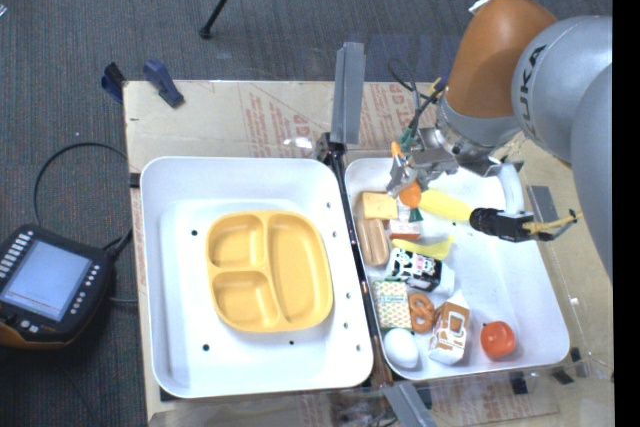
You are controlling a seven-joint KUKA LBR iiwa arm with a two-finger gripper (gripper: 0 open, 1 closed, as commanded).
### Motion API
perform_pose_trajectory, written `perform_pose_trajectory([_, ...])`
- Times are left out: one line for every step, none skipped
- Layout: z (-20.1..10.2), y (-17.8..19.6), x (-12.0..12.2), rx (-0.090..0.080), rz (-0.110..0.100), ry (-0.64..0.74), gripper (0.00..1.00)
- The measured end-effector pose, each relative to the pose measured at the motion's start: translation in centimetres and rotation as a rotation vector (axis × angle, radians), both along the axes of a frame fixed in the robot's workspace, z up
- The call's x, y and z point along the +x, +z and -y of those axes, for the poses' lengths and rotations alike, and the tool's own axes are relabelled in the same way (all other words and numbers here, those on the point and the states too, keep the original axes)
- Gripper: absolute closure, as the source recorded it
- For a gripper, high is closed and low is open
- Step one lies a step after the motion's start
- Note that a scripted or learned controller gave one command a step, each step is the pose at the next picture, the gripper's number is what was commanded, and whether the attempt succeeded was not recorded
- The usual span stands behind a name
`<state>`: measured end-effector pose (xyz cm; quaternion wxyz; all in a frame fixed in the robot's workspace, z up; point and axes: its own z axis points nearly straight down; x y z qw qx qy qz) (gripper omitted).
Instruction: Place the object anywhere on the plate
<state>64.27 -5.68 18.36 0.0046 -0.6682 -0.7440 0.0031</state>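
A yellow plate point(268, 270) with three compartments lies in the left bin point(170, 205), with nothing on it. My gripper point(408, 179) hangs low over the far left part of the right bin point(545, 300). Right under it is a small orange piece point(410, 196), between a cheese wedge point(377, 206) and a long yellow toy food point(446, 206). The view is too unclear here to tell if the orange piece is gripped.
The right bin is crowded: a bread stick point(373, 238), a cow-patterned carton point(414, 267), a cracker point(391, 303), a pretzel point(421, 311), an egg point(401, 347), a juice box point(450, 331) and a red-orange ball point(497, 339). A grey post point(349, 100) stands between the bins.
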Motion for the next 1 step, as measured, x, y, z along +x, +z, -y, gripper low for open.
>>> perform_pose_trajectory([0.04, 0.01, 0.0, 0.0, 0.0, -0.001, 0.0])
